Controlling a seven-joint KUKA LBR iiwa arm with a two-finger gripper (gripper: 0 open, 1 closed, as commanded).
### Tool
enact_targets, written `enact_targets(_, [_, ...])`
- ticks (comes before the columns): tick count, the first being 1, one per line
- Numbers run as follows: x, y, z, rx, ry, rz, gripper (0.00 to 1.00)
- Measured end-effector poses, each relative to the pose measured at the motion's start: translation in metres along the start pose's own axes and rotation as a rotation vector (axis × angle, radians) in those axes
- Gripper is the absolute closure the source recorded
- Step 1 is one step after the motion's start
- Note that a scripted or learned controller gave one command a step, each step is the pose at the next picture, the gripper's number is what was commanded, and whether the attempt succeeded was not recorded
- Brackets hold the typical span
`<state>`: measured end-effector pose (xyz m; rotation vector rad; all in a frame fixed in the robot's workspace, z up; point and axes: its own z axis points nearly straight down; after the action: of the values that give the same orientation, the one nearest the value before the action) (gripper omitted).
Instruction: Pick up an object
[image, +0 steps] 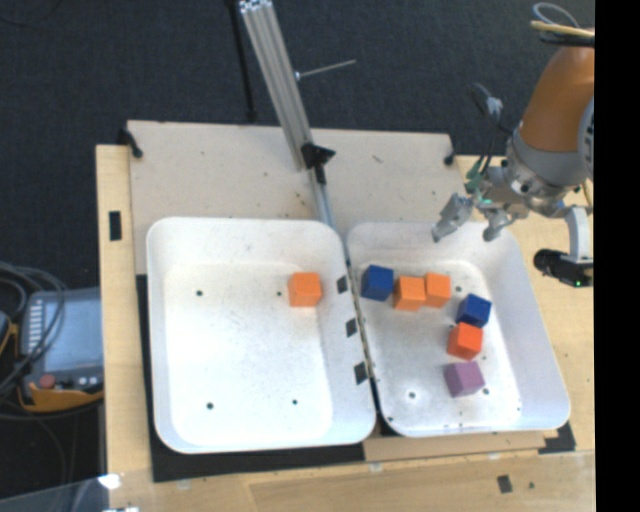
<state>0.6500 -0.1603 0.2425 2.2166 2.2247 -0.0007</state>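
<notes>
My gripper (470, 224) hangs open over the far edge of the right bin (535, 345), with nothing between its two fingers. Below it in that bin lie a blue cube (377, 282), two orange cubes side by side (410, 293) (438, 288), a second blue cube (474, 309), a red-orange cube (465, 341) and a purple cube (463, 379). One orange cube (305, 289) sits alone in the left bin (180, 300), near its far right part.
A slanted aluminium rail (285, 95) runs from the top down to the gap between the bins. A screen device (60, 335) with cables lies off the bench at the left. A tan board (290, 170) extends behind the bins.
</notes>
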Motion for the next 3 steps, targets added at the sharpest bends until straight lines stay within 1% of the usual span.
enact_targets(1, [-0.001, 0.0, 0.0, 0.001, -0.002, -0.001, 0.0])
enact_targets(2, [0.0, -0.008, 0.06, 0.005, -0.001, 0.002, 0.0])
enact_targets(3, [-0.008, -0.01, 0.104, 0.004, -0.001, 0.004, 0.0])
